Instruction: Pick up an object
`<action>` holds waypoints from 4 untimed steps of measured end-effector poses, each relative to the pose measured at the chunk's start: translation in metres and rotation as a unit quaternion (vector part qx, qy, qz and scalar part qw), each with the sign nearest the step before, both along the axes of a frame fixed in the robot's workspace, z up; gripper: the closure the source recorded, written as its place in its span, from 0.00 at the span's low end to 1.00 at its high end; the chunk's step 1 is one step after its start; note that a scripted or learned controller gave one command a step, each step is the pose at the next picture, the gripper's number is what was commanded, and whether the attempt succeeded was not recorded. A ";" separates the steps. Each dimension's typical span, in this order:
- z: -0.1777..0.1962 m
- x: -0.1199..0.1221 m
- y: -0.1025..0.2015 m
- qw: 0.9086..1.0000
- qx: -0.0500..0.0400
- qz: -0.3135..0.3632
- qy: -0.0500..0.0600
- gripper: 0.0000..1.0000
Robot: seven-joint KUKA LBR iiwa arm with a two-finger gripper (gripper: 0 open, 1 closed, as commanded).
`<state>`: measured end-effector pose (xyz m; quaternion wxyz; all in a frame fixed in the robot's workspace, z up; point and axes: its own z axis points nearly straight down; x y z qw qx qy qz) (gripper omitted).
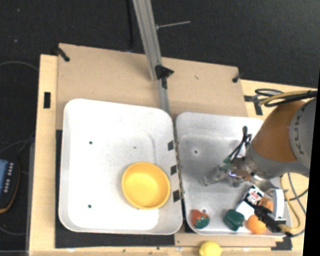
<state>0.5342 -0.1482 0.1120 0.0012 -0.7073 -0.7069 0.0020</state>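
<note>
Your gripper [214, 177] hangs low over the right bin [204, 134]; you cannot tell from here how its fingers stand. Toward the near rim from them lie a red object [199, 217], a green block [233, 219] and an orange object [256, 224]. A yellow bowl [145, 185] sits in the left bin [90, 146].

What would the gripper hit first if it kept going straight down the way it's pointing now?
Most likely the bare floor of the right bin. The gripper hangs over open white surface; the red object and the green block lie nearer the bin's front edge, off that line. Its height is unclear from this slanted view.
</note>
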 end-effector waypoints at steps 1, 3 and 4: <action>-0.012 0.000 -0.001 1.000 0.000 0.000 -0.001 0.00; 0.060 0.010 0.001 1.000 0.000 0.002 -0.006 1.00; 0.119 0.015 -0.008 1.000 -0.001 0.002 -0.006 1.00</action>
